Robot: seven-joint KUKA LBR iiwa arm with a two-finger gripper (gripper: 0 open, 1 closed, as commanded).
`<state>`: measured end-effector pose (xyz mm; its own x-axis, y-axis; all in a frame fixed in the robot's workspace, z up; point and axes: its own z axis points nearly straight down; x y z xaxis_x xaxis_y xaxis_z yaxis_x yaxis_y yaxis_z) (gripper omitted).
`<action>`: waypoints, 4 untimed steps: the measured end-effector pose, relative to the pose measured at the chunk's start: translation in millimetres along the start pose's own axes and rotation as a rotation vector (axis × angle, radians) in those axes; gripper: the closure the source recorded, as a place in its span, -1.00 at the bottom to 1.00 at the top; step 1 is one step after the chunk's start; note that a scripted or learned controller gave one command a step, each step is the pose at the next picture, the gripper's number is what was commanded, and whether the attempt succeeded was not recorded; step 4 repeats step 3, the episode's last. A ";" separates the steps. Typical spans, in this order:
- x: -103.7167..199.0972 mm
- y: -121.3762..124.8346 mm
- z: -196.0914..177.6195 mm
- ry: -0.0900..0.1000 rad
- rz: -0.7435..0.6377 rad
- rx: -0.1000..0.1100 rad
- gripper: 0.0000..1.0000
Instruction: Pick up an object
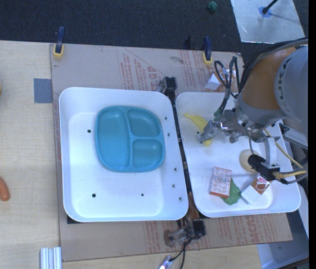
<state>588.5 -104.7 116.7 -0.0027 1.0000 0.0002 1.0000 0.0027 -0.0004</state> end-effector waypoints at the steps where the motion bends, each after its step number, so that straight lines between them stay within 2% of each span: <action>1: 10.4 19.5 25.1 0.000 -0.002 0.001 -1.00; 2: 9.6 19.8 14.6 -0.001 -0.004 0.001 1.00; 3: 57.9 -10.2 -76.3 0.001 -0.002 0.000 1.00; 4: 57.9 -10.2 -76.3 0.001 -0.002 0.000 1.00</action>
